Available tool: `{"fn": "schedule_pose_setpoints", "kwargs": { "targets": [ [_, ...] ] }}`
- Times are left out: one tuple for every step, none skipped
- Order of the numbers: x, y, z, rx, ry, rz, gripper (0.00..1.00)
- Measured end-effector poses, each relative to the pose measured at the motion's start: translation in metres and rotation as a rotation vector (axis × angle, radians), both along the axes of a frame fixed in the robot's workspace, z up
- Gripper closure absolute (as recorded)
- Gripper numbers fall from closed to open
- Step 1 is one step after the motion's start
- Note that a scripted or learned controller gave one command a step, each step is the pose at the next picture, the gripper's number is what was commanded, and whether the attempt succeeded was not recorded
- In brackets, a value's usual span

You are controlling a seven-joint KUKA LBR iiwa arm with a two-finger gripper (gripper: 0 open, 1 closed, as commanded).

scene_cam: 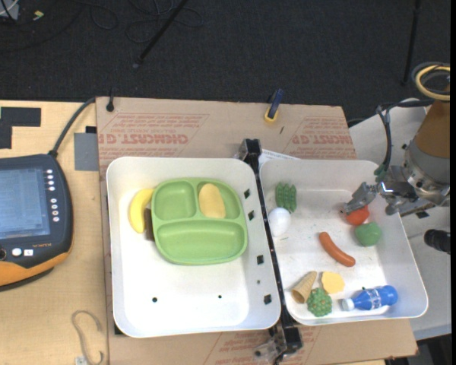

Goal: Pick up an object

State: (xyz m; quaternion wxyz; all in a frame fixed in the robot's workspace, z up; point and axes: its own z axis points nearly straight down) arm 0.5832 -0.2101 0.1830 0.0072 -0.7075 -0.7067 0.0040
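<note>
The arm [433, 139] enters at the far side of the right bin [410, 261], its upper part cut off by the frame edge; it leans in over the bin's far right wall with the wrist low. The gripper [362, 201] points toward the bin's middle, just above a red ball [356, 217] that its tip partly hides. Whether the two touch is unclear, and the fingers are too dark and small to tell open from closed, or whether anything sits between them.

Inside this bin, a green ball [368, 234] lies just beside the red one, a sausage [337, 249] near the centre, a blue bottle [372, 298] against the near wall, broccoli [318, 303] and a cone [305, 284] at the near left, and a white egg [279, 220] by the left wall.

The left bin [137, 295] next to it holds a green tray [198, 234] that covers part of a banana [139, 209].
</note>
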Motion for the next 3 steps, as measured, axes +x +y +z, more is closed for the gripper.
{"fn": "schedule_pose_setpoints", "kwargs": {
  "targets": [
    [0.003, -0.001, 0.008, -0.003, -0.013, 0.002, 0.0],
    [-0.007, 0.0, -0.05, -0.002, -0.008, 0.003, 0.0],
    [-0.007, 0.002, -0.098, -0.003, -0.011, 0.003, 0.0]
  ]
}}
